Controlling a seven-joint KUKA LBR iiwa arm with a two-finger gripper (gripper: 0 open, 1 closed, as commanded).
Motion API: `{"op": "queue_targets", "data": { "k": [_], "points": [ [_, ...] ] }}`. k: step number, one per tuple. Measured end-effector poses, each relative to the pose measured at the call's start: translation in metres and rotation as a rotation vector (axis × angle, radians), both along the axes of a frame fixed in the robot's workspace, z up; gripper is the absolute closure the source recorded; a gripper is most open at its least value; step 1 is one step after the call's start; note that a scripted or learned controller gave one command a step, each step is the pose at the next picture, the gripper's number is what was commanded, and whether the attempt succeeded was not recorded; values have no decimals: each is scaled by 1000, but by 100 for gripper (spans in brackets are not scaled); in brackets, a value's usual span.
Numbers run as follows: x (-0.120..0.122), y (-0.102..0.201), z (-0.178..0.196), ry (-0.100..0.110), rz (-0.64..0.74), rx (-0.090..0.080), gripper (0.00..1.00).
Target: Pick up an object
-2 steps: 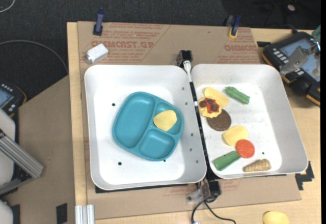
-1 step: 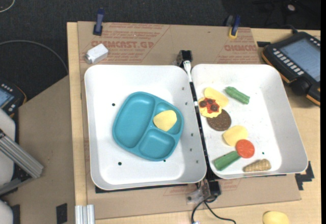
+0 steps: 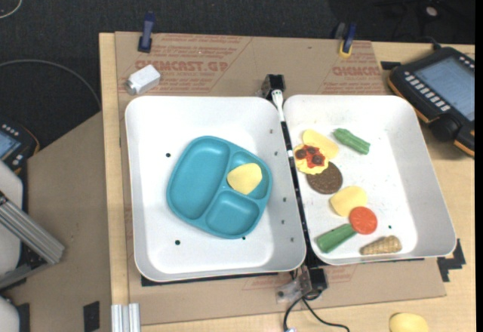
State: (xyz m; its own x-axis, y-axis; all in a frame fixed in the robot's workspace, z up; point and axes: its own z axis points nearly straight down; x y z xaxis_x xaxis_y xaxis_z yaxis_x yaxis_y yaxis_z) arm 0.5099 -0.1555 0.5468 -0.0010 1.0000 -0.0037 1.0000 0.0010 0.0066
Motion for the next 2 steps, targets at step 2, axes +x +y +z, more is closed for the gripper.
{"op": "queue_targets", "data": {
  "k": [2],
  "points": [
    [-30,28,-6,-5,4,1,100]
  ]
}}
